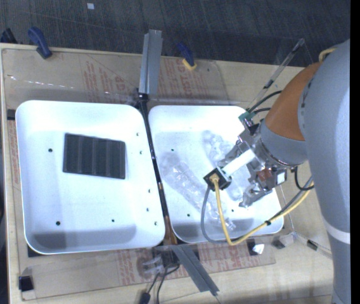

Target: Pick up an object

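Arm (307, 144) over right bin (180, 122) holding clear plastic (180, 173).

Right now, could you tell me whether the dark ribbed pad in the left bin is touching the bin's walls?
Apart. In the camera view, the dark ribbed pad lies with bare white floor of the left bin showing along all its edges.

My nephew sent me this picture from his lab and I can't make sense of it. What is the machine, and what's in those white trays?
The camera looks down at a slant on a bench with two white bins. The big grey and orange shape at the right is a robot arm; its gripper hangs over the right bin. That bin holds clear plastic items, hard to make out. The left bin holds a dark ribbed slab. I can't tell whether anything is held.
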Tool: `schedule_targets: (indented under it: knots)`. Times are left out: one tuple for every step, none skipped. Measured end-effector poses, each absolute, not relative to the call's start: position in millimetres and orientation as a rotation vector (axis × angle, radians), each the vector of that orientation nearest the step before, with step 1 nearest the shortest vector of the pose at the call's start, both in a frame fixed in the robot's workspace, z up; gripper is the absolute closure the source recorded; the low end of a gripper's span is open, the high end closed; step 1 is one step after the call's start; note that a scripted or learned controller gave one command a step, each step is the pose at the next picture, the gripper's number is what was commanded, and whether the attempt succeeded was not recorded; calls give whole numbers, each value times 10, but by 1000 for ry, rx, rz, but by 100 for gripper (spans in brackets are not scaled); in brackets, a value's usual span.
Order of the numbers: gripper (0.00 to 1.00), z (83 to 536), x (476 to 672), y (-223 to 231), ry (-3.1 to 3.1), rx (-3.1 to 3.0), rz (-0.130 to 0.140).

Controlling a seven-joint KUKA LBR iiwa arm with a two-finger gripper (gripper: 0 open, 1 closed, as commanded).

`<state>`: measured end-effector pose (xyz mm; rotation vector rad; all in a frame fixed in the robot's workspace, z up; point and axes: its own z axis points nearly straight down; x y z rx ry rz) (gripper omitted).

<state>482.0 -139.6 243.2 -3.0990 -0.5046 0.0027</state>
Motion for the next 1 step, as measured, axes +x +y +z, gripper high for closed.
schedule_targets:
  knots:
    - [0,2610,4772,-1587,-934,-3000,0]
